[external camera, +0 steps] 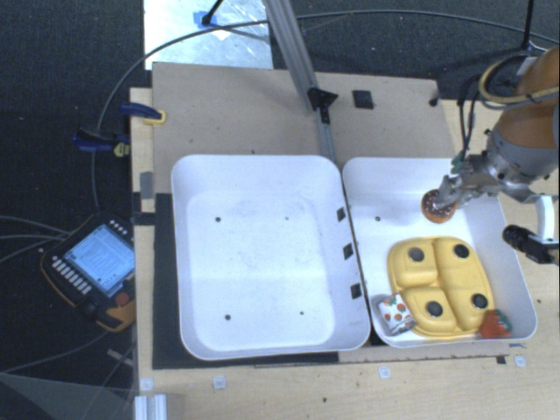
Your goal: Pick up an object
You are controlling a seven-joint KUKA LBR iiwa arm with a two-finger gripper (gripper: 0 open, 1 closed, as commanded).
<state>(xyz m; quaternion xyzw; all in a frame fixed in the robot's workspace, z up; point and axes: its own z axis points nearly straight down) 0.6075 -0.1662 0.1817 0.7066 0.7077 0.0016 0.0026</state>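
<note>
Brown round object [435, 205], small and disc-like, is seen lying in the upper part of the right bin [385, 191], well apart from the yellow four-lobed toy [440, 285] lower down. The claw [448, 192] is held right over it, seemingly touching or just above; whether it is released or clenched cannot be told, since its tip is blurred against the object. The step in hand is judged to be the descent onto the target, or the grasp itself. What is called for next, if the grip is not yet made, is a firm closing around the object followed by a straight lift clear of the bin floor. A patterned die [395, 314] and a red piece [495, 325] are left untouched near the bin's lower edge, and the left bin [262, 252] is not involved.
</note>
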